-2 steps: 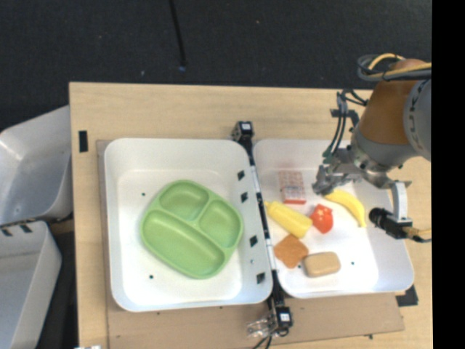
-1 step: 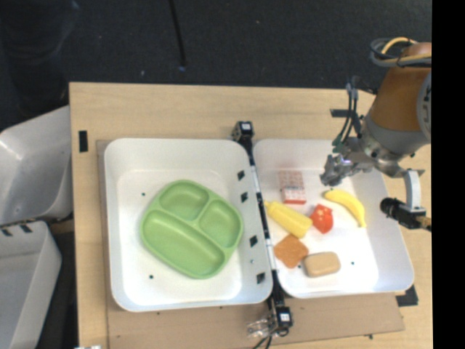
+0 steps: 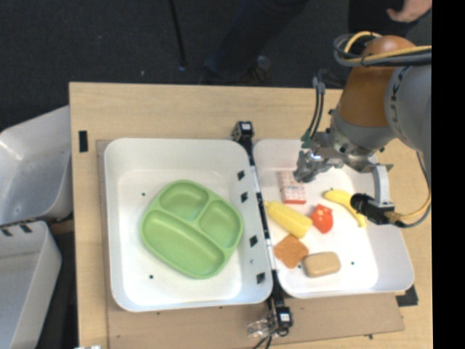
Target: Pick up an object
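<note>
The right bin (image 3: 385, 267) holds a small white and red box (image 3: 292, 188), a yellow corn cob (image 3: 288, 218), a red pepper (image 3: 322, 219), a banana (image 3: 346, 204), an orange-brown slice (image 3: 290, 251) and a tan bread roll (image 3: 322, 265). My gripper (image 3: 306, 167) hangs over the far left part of this bin, its tips right above the far edge of the box. The arm's orange band (image 3: 367, 93) rises behind it. Nothing shows between its tips.
A green sectioned plate (image 3: 192, 227) lies in the left bin (image 3: 123, 267). A divider with black clips (image 3: 254, 209) runs between the bins. Black cabled parts (image 3: 370, 208) hang off the wrist above the banana.
</note>
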You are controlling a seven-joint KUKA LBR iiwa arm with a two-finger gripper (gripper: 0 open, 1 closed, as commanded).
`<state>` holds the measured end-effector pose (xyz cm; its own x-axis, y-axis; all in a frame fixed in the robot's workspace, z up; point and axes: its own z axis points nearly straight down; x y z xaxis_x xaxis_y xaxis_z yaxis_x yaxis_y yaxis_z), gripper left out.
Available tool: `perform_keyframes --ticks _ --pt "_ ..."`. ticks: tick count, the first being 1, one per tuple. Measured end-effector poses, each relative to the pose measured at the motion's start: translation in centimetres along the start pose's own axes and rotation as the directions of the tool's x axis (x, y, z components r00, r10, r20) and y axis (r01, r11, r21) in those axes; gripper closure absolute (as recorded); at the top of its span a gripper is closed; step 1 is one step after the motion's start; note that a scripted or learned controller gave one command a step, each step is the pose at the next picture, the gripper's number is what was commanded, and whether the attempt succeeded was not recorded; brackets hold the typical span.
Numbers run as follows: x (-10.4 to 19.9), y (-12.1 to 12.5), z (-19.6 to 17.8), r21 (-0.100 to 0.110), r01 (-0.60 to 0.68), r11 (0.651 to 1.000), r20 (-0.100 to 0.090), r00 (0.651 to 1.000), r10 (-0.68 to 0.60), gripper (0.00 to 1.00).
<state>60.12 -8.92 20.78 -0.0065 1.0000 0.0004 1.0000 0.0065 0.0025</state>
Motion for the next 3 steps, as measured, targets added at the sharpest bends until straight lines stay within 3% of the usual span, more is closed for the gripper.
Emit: perform_keyframes --ticks 2,3 --pt "10.4 1.1 -0.7 0.0 0.001 1.0 -0.001 1.0 -0.001 1.0" --pt "16.0 0.3 -0.7 0.004 0.0 1.0 -0.001 1.0 0.0 1.0"
